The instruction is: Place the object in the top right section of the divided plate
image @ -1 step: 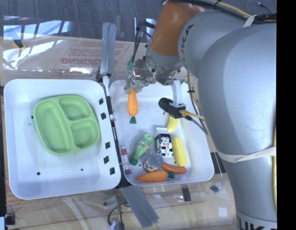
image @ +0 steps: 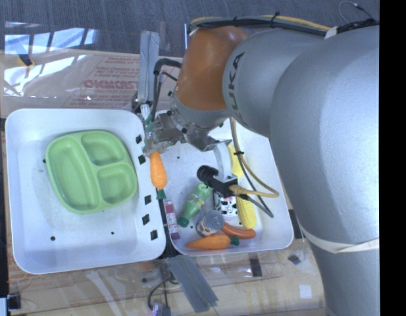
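A green divided plate (image: 91, 170) lies in the left bin (image: 31, 242), its two smaller sections on the right side. My gripper (image: 152, 147) hangs over the ridge between the two bins, just right of the plate's upper right section. A small orange carrot (image: 158, 170) hangs straight down from the fingertips, green end lowest, with the gripper shut on its upper end. The carrot is above the bins' shared rim, apart from the plate.
The right bin (image: 278, 196) holds a green bottle (image: 195, 203), a yellow corn cob (image: 245, 206), a second carrot (image: 209, 243), a red-orange piece (image: 239, 230), a small jar (image: 209, 224) and a red-and-white tube (image: 168, 216). The arm's bulk covers the bin's upper right.
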Controlling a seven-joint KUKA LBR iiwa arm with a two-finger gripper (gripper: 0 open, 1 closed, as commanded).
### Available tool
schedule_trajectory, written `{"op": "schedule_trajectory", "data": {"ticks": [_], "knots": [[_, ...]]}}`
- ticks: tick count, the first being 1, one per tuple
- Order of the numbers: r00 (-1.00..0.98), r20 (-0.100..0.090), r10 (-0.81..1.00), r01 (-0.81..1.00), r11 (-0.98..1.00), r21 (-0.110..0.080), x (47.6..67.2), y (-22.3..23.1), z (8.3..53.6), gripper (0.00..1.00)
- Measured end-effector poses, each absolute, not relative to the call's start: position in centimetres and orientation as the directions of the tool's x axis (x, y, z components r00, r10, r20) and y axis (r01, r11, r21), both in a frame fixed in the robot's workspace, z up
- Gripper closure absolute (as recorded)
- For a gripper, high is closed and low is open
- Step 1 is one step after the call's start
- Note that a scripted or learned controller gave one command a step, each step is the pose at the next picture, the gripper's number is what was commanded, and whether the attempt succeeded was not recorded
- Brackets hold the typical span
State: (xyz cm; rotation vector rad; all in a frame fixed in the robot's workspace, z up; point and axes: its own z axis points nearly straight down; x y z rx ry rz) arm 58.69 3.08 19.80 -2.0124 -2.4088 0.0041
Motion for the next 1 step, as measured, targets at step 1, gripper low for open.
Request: {"op": "schedule_trajectory", "data": {"ticks": [1], "knots": [[-0.177,0.000,0.984,0.984,0.177,-0.003,58.70,3.02,19.80,0.00]]}}
